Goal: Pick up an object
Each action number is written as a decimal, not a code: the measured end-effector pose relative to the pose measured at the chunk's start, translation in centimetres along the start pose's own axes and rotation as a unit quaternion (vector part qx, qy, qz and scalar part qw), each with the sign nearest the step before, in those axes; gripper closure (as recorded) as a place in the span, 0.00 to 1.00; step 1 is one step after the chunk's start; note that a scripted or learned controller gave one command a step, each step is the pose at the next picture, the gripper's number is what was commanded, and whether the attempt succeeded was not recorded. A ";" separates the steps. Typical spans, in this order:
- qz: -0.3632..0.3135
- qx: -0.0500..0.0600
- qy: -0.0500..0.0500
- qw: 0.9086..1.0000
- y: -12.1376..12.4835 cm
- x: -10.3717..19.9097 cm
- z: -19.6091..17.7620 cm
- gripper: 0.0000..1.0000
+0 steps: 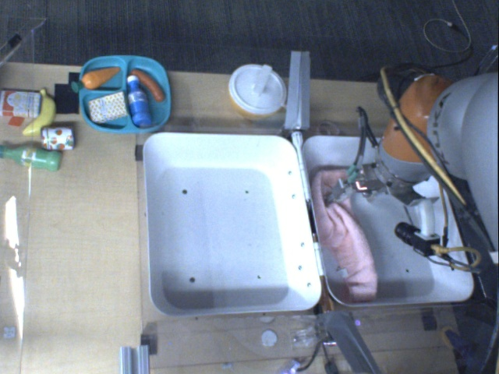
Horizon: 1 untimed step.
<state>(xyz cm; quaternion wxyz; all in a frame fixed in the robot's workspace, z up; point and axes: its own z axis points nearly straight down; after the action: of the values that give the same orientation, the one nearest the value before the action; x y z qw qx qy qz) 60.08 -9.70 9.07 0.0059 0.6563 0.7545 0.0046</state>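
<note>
You've got the gripper (348,189) down at the top end of the pink cloth (347,236) in the right bin (452,287). Can't tell whether it's grabbed anything, so the pick isn't done yet; lifting's still left.

One fixed camera looked down at a slant on the bench (78,271), taking in both bins (226,294) from fairly near.

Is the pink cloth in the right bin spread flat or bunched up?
Bunched up. The pink cloth lies as a long rumpled roll along the left wall of the right bin, with the gripper at its upper end.
</note>
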 end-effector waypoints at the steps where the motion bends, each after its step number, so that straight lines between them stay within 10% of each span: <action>1: -0.060 -0.001 0.000 0.998 -4.4 0.7 -0.1 0.00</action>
<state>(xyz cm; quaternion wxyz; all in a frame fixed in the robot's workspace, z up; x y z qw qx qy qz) 55.61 -9.57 9.13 0.0073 0.6100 0.7923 0.0049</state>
